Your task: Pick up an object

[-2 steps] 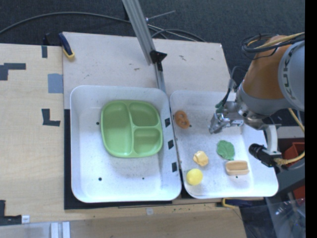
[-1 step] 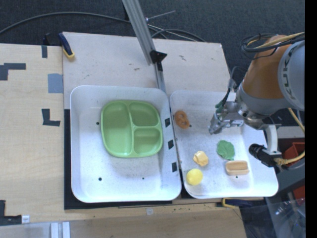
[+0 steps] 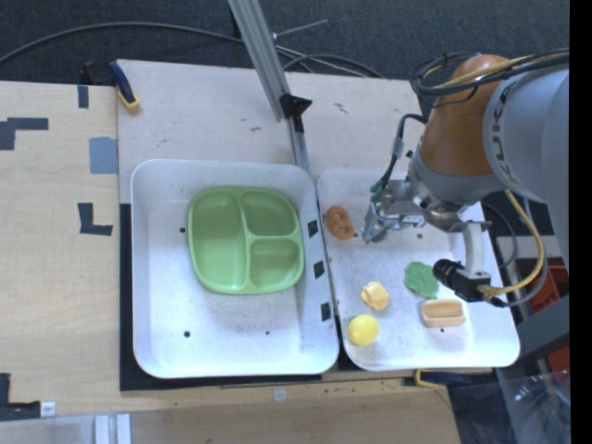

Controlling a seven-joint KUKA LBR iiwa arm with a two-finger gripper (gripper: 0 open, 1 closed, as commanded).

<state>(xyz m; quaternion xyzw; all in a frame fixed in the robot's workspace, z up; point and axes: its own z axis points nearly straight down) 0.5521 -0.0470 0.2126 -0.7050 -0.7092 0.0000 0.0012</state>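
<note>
Camera view: the gripper (image 3: 375, 232) hangs over the upper left part of the right bin (image 3: 481, 350), fingers pointing down at the bin floor. Whether the fingers are apart or together cannot be told at this angle; nothing shows between them.

Positions relative to the gripper:
- Brown pretzel (image 3: 339, 222): just to its left, level with the fingertips, near the bin's left wall. Closest object, not touching.
- Green leaf piece (image 3: 422, 278): below and to the right, near.
- Pale yellow chunk (image 3: 375, 295): directly below, apart.
- Yellow ball (image 3: 363, 329): further below, near the bin's lower left corner.
- Tan block (image 3: 442, 313): below and to the right, well apart.

All five objects lie on the floor of the right bin.

Left bin (image 3: 157, 340): well to the left of the gripper, it holds a green divided plate (image 3: 246, 240) lying flat.
</note>
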